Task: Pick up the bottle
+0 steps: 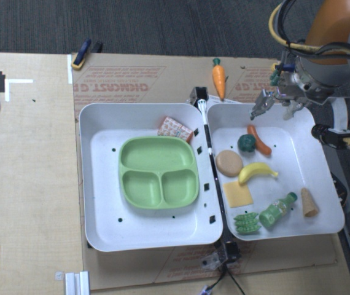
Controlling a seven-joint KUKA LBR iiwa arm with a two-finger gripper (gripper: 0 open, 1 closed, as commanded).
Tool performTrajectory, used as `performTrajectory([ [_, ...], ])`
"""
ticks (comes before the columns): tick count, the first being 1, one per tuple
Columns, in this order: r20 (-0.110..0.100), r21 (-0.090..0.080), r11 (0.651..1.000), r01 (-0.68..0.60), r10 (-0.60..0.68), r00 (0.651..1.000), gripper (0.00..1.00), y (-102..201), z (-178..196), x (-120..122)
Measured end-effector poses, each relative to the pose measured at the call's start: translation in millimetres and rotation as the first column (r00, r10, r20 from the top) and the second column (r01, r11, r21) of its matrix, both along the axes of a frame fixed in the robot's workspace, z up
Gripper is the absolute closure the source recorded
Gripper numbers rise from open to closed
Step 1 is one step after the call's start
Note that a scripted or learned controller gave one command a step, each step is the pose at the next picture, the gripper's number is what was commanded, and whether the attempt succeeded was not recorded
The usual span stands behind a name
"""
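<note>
The small green plastic bottle with a green cap lies on its side near the front edge of the right shallow white bin, its cap pointing toward the far right, just beside a ridged green toy vegetable on its near-left side. Camera view, right bin, other contents: a flat yellow cheese-like square, a yellow toy banana, a round tan bun-like disc, a dark green round toy touching an orange-red toy sausage, and a tan cone-shaped piece to the right of the bottle. The left shallow white bin holds a light green three-compartment plate and, at its far wall, a small patterned packet. An orange toy carrot lies on the cardboard-covered tabletop beyond the bins. The two-finger gripper hangs over the far rim of the right bin, well apart from the bottle; its metal fingers stand spread apart with nothing between them. The grey arm with an orange band enters from the upper right.
</note>
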State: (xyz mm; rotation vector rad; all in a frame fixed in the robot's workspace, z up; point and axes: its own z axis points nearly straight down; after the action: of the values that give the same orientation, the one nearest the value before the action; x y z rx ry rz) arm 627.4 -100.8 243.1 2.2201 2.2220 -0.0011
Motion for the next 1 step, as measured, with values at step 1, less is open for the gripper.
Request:
performTrajectory([
  [1,0.001,-0.001,1.000,-0.002,0.002,1.000,1.00,-0.2,9.5,0.4],
])
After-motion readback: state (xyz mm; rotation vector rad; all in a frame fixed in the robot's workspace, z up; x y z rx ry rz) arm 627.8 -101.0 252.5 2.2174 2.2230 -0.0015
